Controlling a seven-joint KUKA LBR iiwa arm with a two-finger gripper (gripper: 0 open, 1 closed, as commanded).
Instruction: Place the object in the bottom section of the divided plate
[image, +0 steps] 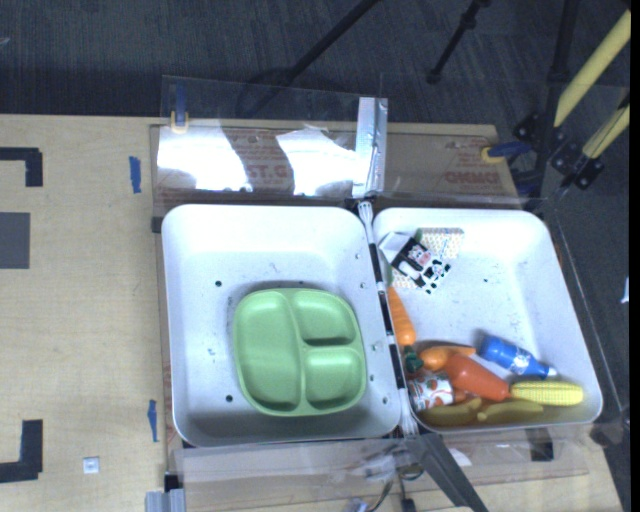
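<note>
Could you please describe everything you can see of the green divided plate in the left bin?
The plate is pale green, looks like smooth plastic, and has a rounded-square outline. Raised ridges split it into three sections: one long section on its left side and two smaller ones on its right. It lies flat, face up, on the floor of the left bin, toward the near edge. All three sections hold nothing.

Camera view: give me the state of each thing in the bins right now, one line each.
Green divided plate: flat in the left bin, nothing in its sections.
Carrot: lying at the right bin's left wall.
Blue bottle: on its side.
Corn cob: lying at the near wall.
Orange toy: lying in the pile, touching its neighbours.
Black-and-white patterned item: lying apart, near the far wall.
</note>
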